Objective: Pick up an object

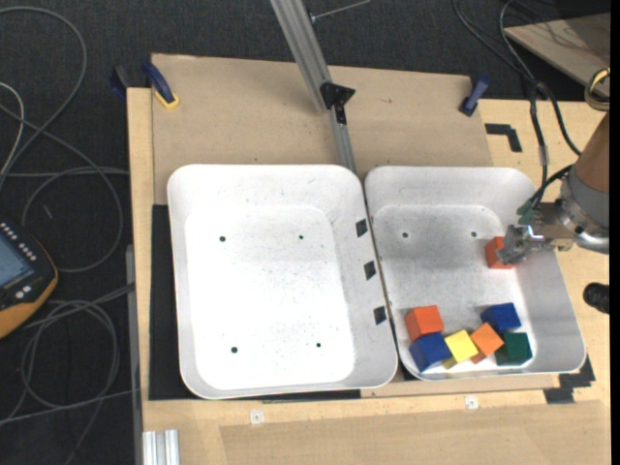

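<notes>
1. I see my gripper (511,248) low over the right bin (547,298), against its right wall.
2. Whether it grips the red block (495,253) touching it, I cannot tell.
3. More blocks (467,337) cluster at the near edge.

1. The arm (593,187) comes in from the right side, grey with an orange band up high.
2. Its wrist bends down low.
3. The gripper (511,248) points left, near the bottom.
</notes>
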